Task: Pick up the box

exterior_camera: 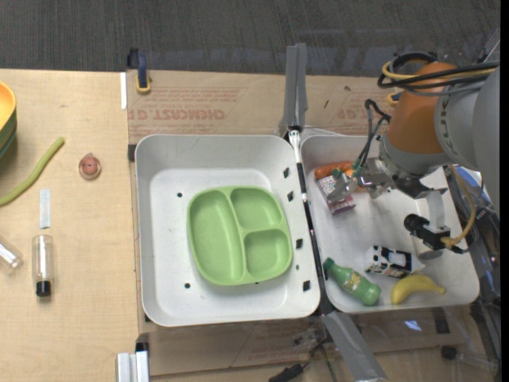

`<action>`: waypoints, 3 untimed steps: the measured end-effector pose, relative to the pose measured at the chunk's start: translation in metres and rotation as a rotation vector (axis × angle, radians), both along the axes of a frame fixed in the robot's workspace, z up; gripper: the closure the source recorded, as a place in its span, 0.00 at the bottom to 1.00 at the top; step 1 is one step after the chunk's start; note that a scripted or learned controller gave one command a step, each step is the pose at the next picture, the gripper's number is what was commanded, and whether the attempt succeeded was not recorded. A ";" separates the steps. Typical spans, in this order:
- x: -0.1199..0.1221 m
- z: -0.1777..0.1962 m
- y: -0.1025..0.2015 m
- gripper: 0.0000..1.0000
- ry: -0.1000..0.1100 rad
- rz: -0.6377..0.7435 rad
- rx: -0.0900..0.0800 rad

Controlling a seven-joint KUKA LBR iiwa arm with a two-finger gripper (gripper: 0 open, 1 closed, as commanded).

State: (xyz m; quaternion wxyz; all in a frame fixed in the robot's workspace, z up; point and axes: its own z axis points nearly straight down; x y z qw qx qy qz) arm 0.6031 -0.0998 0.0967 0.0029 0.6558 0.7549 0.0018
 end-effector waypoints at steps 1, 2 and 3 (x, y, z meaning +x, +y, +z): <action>0.002 0.012 -0.001 1.00 -0.007 -0.003 0.000; -0.001 0.095 0.011 1.00 0.006 0.344 -0.002; -0.027 0.094 0.066 1.00 0.008 0.558 -0.001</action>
